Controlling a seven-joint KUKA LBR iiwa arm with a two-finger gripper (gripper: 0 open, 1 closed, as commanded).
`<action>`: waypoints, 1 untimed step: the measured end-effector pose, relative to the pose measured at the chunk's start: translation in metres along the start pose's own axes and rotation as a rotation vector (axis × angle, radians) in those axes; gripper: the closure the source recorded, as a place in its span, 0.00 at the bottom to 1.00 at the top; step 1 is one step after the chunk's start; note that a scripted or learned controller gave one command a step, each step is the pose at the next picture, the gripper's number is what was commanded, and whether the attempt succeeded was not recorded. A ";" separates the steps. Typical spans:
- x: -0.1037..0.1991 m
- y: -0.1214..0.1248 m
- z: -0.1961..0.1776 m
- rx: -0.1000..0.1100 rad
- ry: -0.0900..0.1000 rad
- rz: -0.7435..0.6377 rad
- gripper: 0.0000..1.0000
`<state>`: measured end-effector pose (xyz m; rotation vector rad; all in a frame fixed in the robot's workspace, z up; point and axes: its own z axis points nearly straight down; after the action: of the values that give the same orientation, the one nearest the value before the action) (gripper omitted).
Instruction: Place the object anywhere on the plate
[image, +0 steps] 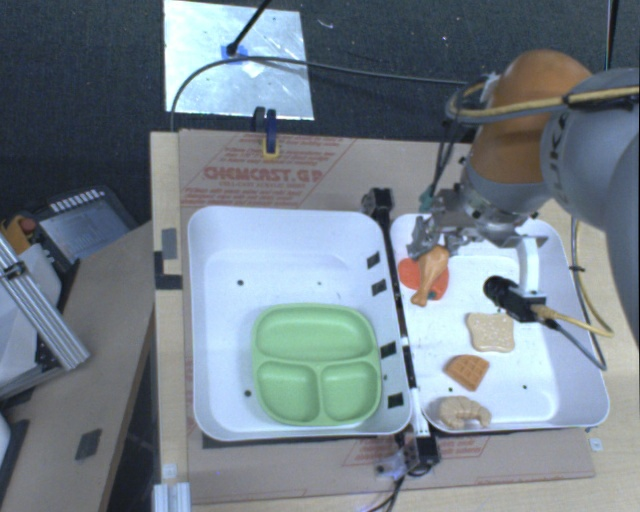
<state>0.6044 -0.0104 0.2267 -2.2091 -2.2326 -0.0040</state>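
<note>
Grey arm (590, 150) entering from the right, orange band (525, 95) above the wrist. Wrist angled down and leftward. Pincer (432, 243) lowered; finger spread obscured, not determinable from this angle.

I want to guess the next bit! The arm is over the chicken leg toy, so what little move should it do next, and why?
Probably lower straight down a little onto the chicken leg. The tool sits right above the leg's upper end in the right bin, and the leg looks to be lying flat beside an orange-red piece. The green plate waits in the left bin, so a pickup has to come first.
</note>
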 end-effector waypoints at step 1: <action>0.052 0.005 -0.008 -0.001 0.000 0.000 1.00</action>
<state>0.6084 0.0413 0.2348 -2.2102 -2.2330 -0.0052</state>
